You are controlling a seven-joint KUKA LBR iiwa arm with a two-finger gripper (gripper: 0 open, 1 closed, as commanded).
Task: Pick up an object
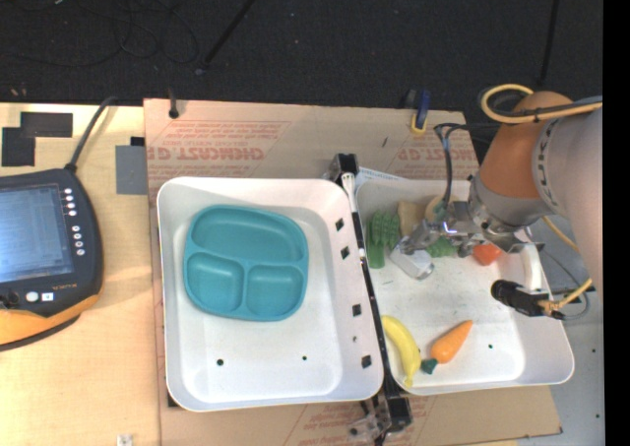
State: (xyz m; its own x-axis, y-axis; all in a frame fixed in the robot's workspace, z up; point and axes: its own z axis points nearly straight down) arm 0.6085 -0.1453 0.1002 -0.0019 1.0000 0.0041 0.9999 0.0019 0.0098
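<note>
Currently we see the gripper (417, 259) low in the right bin (551, 360), beside a green object (384, 233); its opening we cannot tell. We locate the banana (402, 344) and carrot (451, 342) nearer the front rim.

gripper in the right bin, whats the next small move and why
Probably a short descent onto the green toy. The gripper sits low in the right bin, right beside that toy, and nothing shows between its fingers. The banana and carrot lie farther off, toward the near edge.
</note>
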